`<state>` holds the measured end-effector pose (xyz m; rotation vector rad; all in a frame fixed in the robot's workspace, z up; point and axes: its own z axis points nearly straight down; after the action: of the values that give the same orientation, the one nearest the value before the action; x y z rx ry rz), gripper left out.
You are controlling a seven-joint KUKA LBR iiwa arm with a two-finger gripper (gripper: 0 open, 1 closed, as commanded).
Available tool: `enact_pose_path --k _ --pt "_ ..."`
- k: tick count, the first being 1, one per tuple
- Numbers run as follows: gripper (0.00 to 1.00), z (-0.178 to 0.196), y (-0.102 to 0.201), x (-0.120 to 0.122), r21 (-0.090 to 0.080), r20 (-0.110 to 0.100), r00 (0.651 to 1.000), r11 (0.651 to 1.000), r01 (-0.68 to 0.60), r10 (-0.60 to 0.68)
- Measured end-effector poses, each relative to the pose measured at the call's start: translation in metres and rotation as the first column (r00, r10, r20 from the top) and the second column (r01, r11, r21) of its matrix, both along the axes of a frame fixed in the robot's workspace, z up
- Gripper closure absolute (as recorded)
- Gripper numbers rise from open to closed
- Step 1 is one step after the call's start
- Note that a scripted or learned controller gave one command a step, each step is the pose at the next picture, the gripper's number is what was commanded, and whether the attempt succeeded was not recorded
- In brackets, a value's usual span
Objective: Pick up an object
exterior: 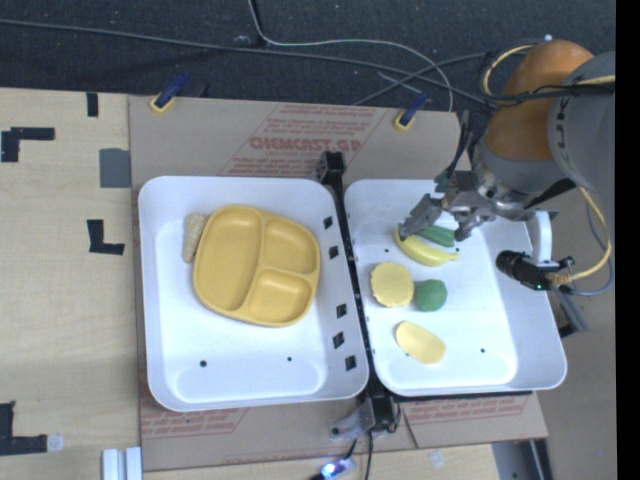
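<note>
Now the two-finger gripper [440,218] is hanging with its fingers spread apart directly over the yellow plastic banana [426,251], which is lying across the right white bin [520,353], long axis left-to-right.

You see a yellow banana [426,251] lying flat in the right bin [520,363]. A green piece [439,235] touches its far side.

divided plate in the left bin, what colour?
Yellow. The divided plate shows plainly in the camera view, lying in the left bin.
</note>
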<state>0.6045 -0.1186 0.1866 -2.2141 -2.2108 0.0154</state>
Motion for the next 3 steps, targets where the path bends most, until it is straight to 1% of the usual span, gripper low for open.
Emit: enact_pose_path --k 1,2,3 --pt "0.0 0.008 0.0 0.003 -0.002 0.014 1.0 1.0 -0.003 0.003" --pt "0.0 -0.055 -0.003 0.0 -0.003 0.01 1.0 1.0 -0.002 0.002" --pt "0.0 -0.096 -0.007 0.004 -0.013 0.027 1.0 1.0 -0.001 0.001"
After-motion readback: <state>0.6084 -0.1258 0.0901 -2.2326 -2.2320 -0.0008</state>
